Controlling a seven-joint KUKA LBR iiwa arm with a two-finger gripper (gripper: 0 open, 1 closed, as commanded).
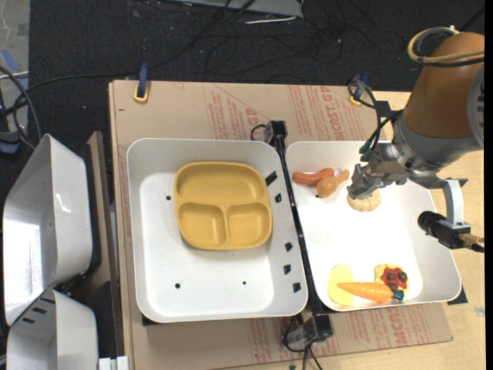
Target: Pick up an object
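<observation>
Two white bins sit side by side on a brown board (231, 110), dark floor and cables behind. We see a yellow divided plate (223, 205) in the left bin (150, 284). The right bin (431, 245) holds an orange sausage (312, 177), a peach ball (329, 186), a carrot (366, 290) on a yellow disc (340, 282), a red-and-yellow toy (393, 276). Our gripper (367, 182) hangs right over a cream, lobed object (364, 202), touching or nearly so; we cannot tell its fingers' state.

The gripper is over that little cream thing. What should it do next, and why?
Probably go straight down a little. The gripper hangs right above the cream-coloured object in the right bin, hiding its top, so whether it already touches it is unclear.
</observation>
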